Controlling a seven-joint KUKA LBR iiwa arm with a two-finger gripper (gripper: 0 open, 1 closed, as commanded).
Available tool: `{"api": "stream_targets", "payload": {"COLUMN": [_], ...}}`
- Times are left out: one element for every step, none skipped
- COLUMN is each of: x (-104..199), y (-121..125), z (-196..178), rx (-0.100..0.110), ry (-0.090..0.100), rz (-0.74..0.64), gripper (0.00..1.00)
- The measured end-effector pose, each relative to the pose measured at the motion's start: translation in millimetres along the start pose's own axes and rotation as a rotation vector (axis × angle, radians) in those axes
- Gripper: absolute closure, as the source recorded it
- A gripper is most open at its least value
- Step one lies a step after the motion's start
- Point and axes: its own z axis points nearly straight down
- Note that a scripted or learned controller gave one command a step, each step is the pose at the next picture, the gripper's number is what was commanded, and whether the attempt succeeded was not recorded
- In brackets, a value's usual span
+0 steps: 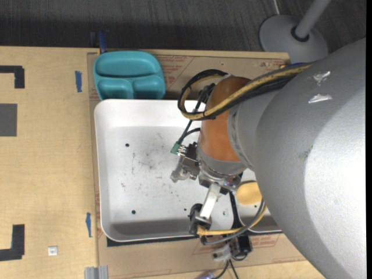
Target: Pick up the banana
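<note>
A yellow rounded shape (250, 194), which looks like part of the banana, peeks out from under the arm near the front, right of the left bin's inner space. The arm hides most of it. The gripper (185, 168) hangs low over the right half of the left white bin (110, 156), to the left of the yellow shape and apart from it. I see nothing held in it.
A teal divided tray (129, 75) stands behind the left bin. The grey arm with its orange band (218, 127) covers the right bin. The left bin's floor (139, 167) shows dark scuff marks. Cardboard with blue tape marks lies to the left.
</note>
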Motion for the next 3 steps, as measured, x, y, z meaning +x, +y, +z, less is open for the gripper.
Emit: {"api": "stream_targets", "payload": {"x": [70, 90, 89], "y": [-33, -11, -13], "z": [83, -12, 83], "rx": [0.0, 0.001, 0.0], "ry": [0.002, 0.0, 0.003], "rz": [0.147, 0.43, 0.344], "gripper": [0.0, 0.0, 0.0]}}
